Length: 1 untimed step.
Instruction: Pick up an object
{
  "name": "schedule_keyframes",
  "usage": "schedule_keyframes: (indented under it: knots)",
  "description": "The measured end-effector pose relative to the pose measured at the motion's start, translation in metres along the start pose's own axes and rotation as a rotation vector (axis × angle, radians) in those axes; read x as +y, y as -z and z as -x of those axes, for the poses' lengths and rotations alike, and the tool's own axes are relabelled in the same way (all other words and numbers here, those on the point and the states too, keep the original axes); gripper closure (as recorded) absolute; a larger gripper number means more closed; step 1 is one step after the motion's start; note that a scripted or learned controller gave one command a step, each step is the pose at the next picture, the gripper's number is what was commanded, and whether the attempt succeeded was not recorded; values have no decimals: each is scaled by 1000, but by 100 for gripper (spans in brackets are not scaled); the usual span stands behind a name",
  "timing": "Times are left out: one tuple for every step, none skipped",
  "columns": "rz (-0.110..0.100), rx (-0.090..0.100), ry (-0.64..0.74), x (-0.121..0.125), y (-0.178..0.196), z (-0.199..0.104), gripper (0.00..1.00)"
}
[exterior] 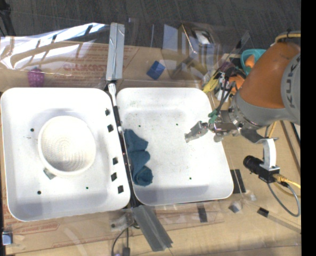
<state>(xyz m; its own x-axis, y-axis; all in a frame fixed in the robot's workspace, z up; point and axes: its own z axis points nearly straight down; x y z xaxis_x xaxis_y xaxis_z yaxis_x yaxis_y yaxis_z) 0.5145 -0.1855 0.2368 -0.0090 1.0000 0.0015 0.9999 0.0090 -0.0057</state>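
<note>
A crumpled blue cloth (137, 156) lies in the right bin (163, 103) against its left wall. A white round bowl-like object (67, 143) sits in the left bin (19, 105), with a small grey piece (49, 173) at its lower left edge. My gripper (195, 133) hangs over the right half of the right bin, pointing left, well to the right of the cloth. Nothing shows between its fingers.
Behind the bins lie a blue cube (156, 69), a purple object (36, 78) under clear plastic sheeting (56, 41), and a cluster of coloured cables (227, 76). A metal divider strip (115, 55) stands between the bins at the back. Tape scraps (237, 181) lie on the bench front right.
</note>
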Motion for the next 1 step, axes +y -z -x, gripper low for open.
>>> schedule_keyframes:
  knots:
    - [-2,0,-148,7,-98,-84,0]
